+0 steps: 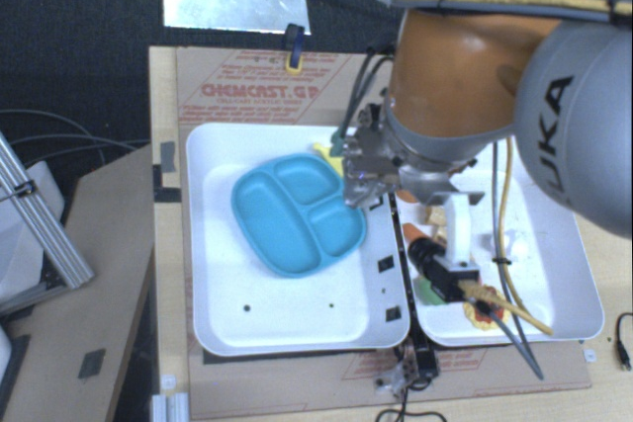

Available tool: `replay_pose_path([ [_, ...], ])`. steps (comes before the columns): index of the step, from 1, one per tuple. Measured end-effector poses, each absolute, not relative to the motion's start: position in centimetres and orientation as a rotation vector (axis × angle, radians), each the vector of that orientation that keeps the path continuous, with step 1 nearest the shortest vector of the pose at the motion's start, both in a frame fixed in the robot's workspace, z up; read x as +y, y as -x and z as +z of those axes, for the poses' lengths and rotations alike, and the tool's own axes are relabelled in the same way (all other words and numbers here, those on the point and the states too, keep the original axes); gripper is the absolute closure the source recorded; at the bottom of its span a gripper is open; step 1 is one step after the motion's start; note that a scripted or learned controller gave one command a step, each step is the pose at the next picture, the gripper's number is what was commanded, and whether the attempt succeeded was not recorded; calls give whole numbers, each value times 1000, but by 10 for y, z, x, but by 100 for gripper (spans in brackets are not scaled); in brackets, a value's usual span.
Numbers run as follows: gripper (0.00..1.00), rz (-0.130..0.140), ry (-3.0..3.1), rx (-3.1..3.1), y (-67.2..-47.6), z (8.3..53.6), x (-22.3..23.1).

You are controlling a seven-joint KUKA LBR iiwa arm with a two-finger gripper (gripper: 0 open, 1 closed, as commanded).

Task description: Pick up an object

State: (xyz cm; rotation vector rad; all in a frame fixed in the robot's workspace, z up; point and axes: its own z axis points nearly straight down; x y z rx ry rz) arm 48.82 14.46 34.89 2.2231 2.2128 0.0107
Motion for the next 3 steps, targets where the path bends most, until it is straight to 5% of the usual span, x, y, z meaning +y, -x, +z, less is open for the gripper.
replay_pose_path([
  [1, 100, -2, -2214, 2232, -486, 302, 206],
  [2, 100, 32, -2210, 2222, -513, 545, 219],
  [3, 100, 10, -2209, 2231, -513, 547, 218],
])
